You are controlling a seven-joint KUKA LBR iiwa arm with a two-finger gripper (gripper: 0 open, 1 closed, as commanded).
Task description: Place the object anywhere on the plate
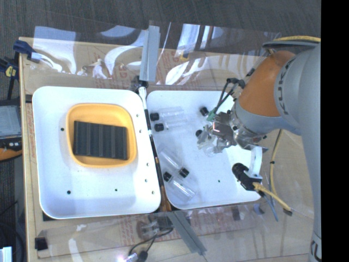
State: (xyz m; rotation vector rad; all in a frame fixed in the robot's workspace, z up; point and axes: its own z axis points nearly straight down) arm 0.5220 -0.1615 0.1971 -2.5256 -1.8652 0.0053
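Camera view, looking down at a slant: two shallow white bins side by side on the surface (82, 239). Left bin (52, 190) holds the plate (101, 134), a yellow-orange rounded-rectangular dish with a dark ribbed insert in its middle. Plate sits in the upper half of that bin, a bit left of the wall it shares with the other bin.

Right bin (218, 192) holds several clear plastic vials with black caps. Two vials (166, 119) lie near the upper left corner, caps toward the divider, one just above the other. Two more vials (177, 179) lie lower left, near the bin's front edge, close together, clear bodies hard to trace against the white. A loose black cap or small vial (204, 111) sits near the top middle.

The grey arm (297, 86) with orange band comes in from the right, wrist over the right half of the right bin. The hand (210, 138) is low over the bin floor around the middle. Something clear and glinting sits at its tip, maybe a vial, too blurred to be sure. Can't tell if the fingers are spread or closed, or grasping anything.

All vials are in the right bin, well apart from the plate.
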